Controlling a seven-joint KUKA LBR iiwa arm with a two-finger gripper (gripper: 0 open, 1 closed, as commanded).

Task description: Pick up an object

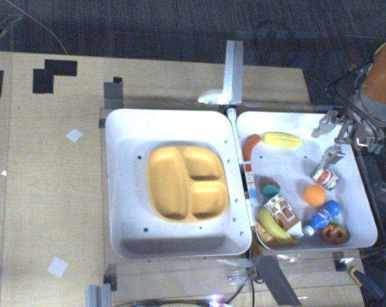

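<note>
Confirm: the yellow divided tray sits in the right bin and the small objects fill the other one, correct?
Not quite. In the camera view the yellow divided tray sits in the left bin; the small objects, like the orange ball, fill the right bin.

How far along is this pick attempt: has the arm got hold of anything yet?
Done: the gripper has reached over the right bin, close above the small can. In hand: nothing visibly between its fingers. The can, orange ball, corn cob, banana and blue bottle all lie on the bin floor. Left: descend, close on one object and lift. The yellow tray sits in the left bin.
</note>
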